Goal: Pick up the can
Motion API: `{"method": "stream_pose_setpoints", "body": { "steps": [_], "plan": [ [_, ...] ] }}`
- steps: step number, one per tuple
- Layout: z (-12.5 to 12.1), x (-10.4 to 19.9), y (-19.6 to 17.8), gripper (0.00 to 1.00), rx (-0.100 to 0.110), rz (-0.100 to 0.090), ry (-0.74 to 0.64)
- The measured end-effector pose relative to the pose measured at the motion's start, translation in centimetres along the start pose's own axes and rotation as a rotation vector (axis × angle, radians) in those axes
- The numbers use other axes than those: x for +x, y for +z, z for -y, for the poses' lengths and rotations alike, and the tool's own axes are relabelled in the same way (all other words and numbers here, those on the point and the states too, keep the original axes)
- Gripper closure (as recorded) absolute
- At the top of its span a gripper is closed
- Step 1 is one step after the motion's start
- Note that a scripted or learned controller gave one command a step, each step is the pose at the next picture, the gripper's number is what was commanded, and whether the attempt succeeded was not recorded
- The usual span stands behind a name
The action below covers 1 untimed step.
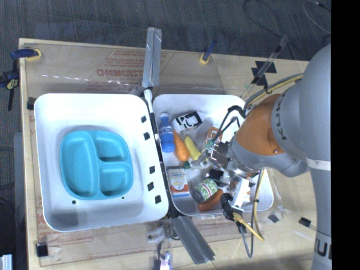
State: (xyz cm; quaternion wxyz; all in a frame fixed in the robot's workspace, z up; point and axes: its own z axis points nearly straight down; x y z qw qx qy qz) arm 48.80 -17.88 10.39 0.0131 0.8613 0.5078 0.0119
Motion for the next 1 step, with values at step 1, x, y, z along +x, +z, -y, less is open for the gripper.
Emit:
{"method": "stream_pose_setpoints", "body": {
  "steps": [1],
  "plan": [
    [-0.3,-0.15,-1.24,1.0,-0.006,0.002,-0.002]
  ]
}}
